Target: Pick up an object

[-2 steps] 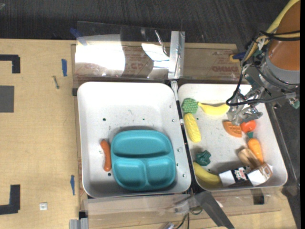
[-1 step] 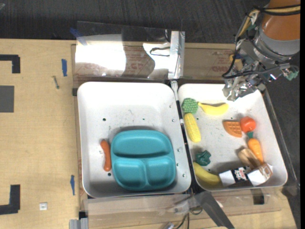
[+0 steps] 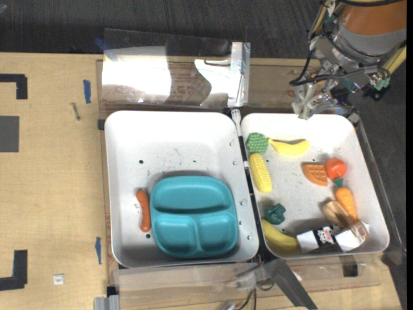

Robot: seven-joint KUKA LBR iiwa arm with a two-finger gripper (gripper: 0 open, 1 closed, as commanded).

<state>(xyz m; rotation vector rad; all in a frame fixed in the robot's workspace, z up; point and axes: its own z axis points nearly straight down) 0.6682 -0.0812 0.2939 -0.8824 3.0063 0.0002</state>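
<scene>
The gripper (image 3: 308,103) hung above the right bin's (image 3: 371,192) far rim, whether apart or together unclear. Objects lay below: banana (image 3: 290,147), corn (image 3: 260,172). A descent there risked striking the rim.

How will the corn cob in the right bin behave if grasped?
The corn cob looks like rigid toy plastic, probably light. Its rounded, elongated shape may roll if nudged sideways. The bumpy kernels could help grip, though glossy plastic might slip.

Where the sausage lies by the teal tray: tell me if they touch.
Apart. The camera view shows a thin strip of white bin floor between the sausage and the left edge of the teal tray.
</scene>
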